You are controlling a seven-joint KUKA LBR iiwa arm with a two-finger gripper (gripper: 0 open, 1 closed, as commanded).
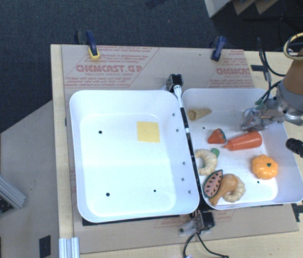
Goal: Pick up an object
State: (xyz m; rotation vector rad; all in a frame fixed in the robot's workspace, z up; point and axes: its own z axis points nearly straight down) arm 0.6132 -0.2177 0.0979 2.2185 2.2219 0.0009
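Carrot (244,141) just below jaws (252,119)

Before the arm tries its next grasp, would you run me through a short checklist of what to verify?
1. Gripper above the right bin: ok.
2. Finger state: cannot tell.
3. Target within reach: ok; the carrot lies just below the gripper.
4. Room around the carrot: not ok; the strawberry touches its tip.
5. Nothing in the grasp yet: cannot tell.
6. Yellow square lies apart in the left bin: ok.

Orange carrot (244,141) lies flat in right bin (288,190).
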